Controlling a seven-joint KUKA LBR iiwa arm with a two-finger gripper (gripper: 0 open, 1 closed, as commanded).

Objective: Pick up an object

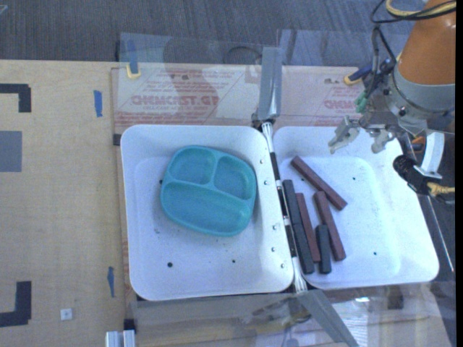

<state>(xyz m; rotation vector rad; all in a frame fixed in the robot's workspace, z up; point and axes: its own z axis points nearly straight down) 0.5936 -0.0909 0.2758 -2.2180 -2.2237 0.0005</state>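
Note:
My gripper hangs over the back edge of the right bin, its two grey fingers spread apart with nothing between them. Several dark sticks lie in the left half of that bin: a brown one slanted toward the back, a long black one along the bin's left wall, and shorter brown and black ones beside it. The gripper is behind and to the right of them, well above the bin floor. A teal divided plate lies in the left bin.
A grey divider strip runs back from between the bins over cardboard. The arm's orange band and cables hang over the right bin's right side. A wooden bench top lies to the left.

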